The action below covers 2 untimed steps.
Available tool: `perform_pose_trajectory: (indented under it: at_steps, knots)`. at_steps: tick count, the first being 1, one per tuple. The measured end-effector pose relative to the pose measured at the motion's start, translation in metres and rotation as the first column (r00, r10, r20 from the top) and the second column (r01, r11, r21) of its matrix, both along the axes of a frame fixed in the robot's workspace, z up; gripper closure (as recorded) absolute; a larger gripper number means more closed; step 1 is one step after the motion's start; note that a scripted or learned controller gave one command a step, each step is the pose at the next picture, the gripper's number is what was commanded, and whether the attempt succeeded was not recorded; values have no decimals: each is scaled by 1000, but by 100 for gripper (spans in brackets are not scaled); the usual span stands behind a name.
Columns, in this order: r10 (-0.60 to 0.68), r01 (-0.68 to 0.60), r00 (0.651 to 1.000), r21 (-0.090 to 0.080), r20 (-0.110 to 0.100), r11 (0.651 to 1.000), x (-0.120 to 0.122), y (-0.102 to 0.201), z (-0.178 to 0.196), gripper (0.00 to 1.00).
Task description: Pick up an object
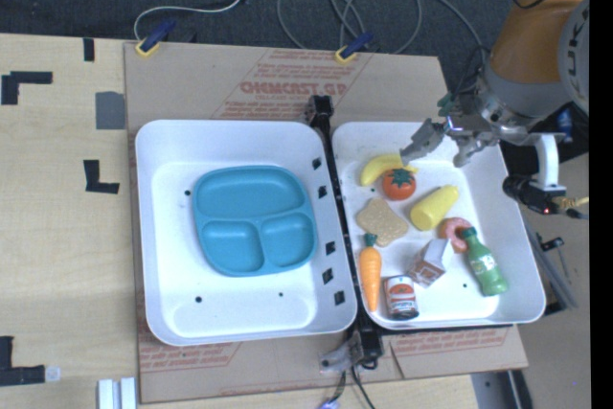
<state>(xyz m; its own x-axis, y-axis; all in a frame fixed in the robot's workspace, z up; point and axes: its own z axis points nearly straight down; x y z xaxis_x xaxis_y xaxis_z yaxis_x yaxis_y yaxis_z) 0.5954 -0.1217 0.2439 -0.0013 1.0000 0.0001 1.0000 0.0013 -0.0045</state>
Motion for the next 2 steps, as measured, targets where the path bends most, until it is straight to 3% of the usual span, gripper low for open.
perform_pose_trajectory:
  at_steps: [1,2]
  knots:
    - [0,0,1000,1,-4,1000,39,12,-147,0]
    - [2,-2,1000,2,-5,1000,39,13,-139,100]
